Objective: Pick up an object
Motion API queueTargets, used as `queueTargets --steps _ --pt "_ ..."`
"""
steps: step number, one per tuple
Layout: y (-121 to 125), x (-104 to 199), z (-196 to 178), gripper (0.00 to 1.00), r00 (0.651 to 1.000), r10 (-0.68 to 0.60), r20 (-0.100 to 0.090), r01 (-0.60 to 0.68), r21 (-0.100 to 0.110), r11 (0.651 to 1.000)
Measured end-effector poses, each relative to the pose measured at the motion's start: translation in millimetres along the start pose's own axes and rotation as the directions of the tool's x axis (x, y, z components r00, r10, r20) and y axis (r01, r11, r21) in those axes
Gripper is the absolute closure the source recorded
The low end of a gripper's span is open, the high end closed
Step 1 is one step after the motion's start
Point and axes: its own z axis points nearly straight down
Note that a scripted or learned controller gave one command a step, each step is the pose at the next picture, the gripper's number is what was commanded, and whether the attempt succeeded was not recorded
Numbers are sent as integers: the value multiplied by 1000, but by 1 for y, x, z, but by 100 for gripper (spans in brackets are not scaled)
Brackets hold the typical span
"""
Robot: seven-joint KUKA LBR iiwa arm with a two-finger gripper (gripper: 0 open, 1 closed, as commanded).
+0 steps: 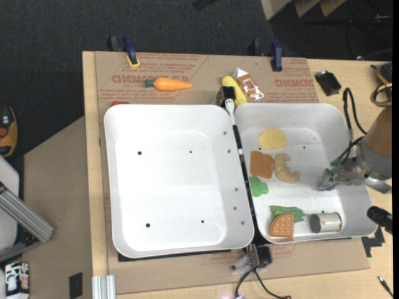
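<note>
The right bin [312, 114] holds several small objects: a yellow disc [272, 139], a brown toast slice [261, 164], a tan croissant [287, 169], a green leafy piece [258, 187], an orange waffle with a green top [282, 223] and a silver can [326, 222] on its side. My gripper [331, 180] is low inside this bin near its right wall, to the right of the croissant and above the can. Nothing shows between its fingers.
The left bin [124, 129] lies beside it. Behind the bins on the cardboard rest a toy carrot [168, 85] and a yellow and orange packet [240, 87]. Blue clamps [275, 56] hold the back edge. Cables run by the right side.
</note>
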Motion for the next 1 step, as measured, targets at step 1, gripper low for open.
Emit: queueTargets --steps 1 --pt "7 1 0 100 1000 -3 3 3 -6 1000"
